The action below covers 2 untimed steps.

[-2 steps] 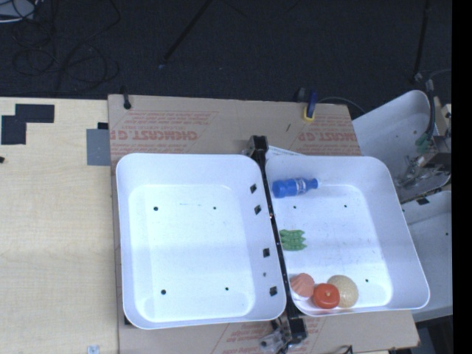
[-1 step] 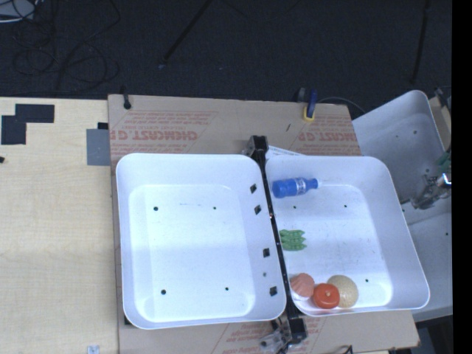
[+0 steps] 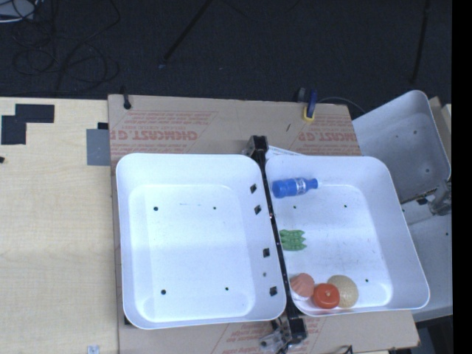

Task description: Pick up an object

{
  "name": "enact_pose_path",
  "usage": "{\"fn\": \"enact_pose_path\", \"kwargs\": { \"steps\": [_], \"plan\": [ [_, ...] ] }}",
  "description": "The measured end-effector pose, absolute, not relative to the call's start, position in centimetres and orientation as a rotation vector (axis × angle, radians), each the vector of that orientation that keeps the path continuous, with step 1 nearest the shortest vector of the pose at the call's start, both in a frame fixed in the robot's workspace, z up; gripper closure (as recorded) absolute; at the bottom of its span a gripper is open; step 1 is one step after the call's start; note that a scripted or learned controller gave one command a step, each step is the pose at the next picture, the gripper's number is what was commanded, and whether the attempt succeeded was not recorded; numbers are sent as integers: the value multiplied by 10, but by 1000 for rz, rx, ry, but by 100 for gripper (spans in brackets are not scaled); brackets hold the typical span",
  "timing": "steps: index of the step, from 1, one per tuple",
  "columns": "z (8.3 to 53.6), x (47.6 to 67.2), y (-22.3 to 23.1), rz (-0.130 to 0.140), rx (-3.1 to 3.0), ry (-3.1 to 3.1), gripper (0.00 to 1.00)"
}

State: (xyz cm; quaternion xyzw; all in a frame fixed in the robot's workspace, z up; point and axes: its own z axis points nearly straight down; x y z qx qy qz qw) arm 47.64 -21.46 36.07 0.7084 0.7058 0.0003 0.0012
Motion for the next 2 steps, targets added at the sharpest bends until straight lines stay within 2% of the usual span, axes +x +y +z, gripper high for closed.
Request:
{"fn": "enact_pose_path", "kwargs": {
  "steps": [1, 2],
  "plan": [
    [351, 476, -214, -2, 2225, 2219, 100],
    [367, 476, -214, 0, 2220, 2222, 100]
  ]
}}
